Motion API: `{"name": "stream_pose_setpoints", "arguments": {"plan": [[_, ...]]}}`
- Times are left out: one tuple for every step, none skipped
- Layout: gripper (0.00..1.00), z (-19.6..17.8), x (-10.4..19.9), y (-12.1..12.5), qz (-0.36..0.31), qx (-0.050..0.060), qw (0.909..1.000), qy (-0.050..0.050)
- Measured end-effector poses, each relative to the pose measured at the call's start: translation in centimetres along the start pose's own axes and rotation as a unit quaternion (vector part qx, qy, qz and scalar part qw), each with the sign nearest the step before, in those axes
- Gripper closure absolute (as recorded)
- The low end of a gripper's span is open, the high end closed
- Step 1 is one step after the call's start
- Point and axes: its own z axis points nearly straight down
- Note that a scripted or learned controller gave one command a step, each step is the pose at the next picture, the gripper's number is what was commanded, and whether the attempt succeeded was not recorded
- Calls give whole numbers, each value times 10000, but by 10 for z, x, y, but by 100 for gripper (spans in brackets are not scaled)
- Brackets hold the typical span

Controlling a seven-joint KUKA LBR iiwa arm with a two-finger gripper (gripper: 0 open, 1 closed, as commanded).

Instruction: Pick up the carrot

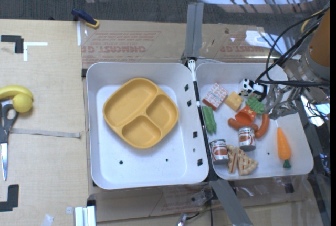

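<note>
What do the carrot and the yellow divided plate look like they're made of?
Carrot: probably moulded plastic toy food, judging by its smooth, uniform orange body and small green tip. Yellow divided plate: looks like matte plastic or possibly silicone, one even colour with soft rounded compartment ridges and no glare. Neither can be confirmed from this view.
</note>
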Motion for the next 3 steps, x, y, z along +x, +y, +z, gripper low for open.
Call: {"name": "stream_pose_setpoints", "arguments": {"plan": [[100,-95,3,-20,-192,5,9998,-2],[100,-41,57,1,-458,-14,9989,17],[100,-51,55,0,-443,-1,9990,-11]]}}
